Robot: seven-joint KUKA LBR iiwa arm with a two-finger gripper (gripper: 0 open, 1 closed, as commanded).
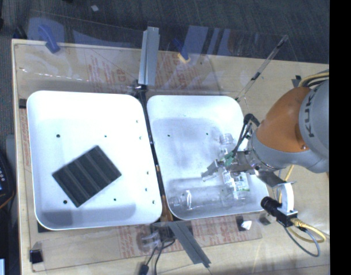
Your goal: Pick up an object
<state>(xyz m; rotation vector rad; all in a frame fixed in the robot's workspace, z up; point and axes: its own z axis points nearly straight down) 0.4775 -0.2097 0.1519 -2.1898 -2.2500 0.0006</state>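
I reach in from three o'clock, my grey arm with its orange band (pixel 283 128) bulking over the right rim of the right-hand shallow white bin (pixel 181 110). My wrist bends down and toward nine o'clock, so that my two-finger gripper (pixel 226 168) sits low inside that bin, at about its four o'clock corner. The gripper's pale metal parts blur into the clear things beneath them, and I cannot tell how the gripper is set or whether anything is caught in it.

A clear plastic bottle (pixel 207 198) lies on its side along the bin's six o'clock wall, its neck pointing toward nine o'clock. It is just below my gripper; whether the two touch, I cannot tell. Another small clear piece (pixel 226 138) shows at the gripper's twelve o'clock, too faint to name.

In the left-hand shallow white bin (pixel 61 105), well apart from me, a flat dark ribbed rectangular block (pixel 86 175) lies askew near the seven o'clock side of the floor.
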